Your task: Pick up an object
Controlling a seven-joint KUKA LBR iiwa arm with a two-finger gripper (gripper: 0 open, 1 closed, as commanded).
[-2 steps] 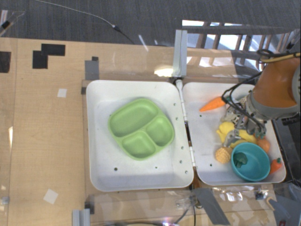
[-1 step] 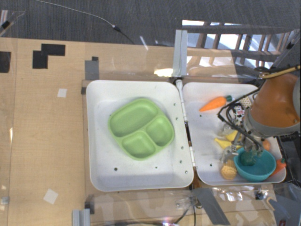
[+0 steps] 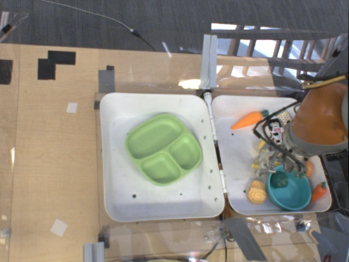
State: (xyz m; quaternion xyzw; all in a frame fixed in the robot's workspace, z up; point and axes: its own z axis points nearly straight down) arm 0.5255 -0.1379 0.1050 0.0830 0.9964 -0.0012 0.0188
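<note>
Orange-banded and grey, the arm (image 3: 322, 116) is seen entering the right bin (image 3: 240, 152) from the right, its gripper (image 3: 277, 165) lowered among the toys; whether it is spread or closed cannot be told. Just below the gripper a teal bowl (image 3: 289, 190) is found, with a corn cob (image 3: 256, 191) beside it. Above and leftward a carrot (image 3: 248, 120) is laid. Further left, a green divided plate (image 3: 163, 148) is set in the left bin (image 3: 117, 201)

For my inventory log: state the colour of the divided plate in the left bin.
Light green divided plate, in the camera view.
</note>
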